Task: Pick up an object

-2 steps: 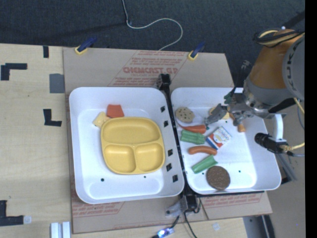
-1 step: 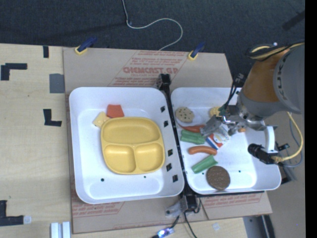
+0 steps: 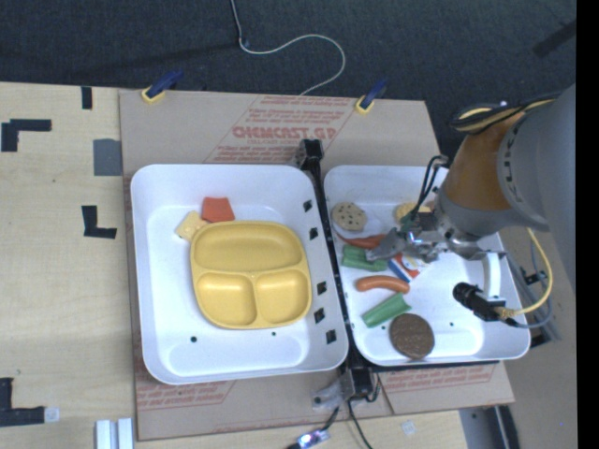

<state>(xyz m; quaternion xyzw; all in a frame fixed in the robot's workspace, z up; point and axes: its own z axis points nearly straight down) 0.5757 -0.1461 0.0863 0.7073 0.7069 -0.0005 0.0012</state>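
The right bin (image 3: 468, 344) holds several toy foods: a round cookie (image 3: 349, 216), a green piece (image 3: 357, 259), an orange-red sausage (image 3: 383, 284), a green bean-like piece (image 3: 385, 311) and a brown round patty (image 3: 411, 336). My gripper (image 3: 401, 247) reaches in from the right and sits low over the middle of this bin, just above the sausage and beside the green piece. A red and blue bit (image 3: 402, 269) lies right under it. The arm hides the fingertips.
The left bin (image 3: 164, 335) holds a yellow divided plate (image 3: 251, 274), with a red block (image 3: 218, 210) and a pale yellow piece (image 3: 190, 224) behind it. A black divider clip row (image 3: 323, 269) runs between the bins. Cardboard lies under both.
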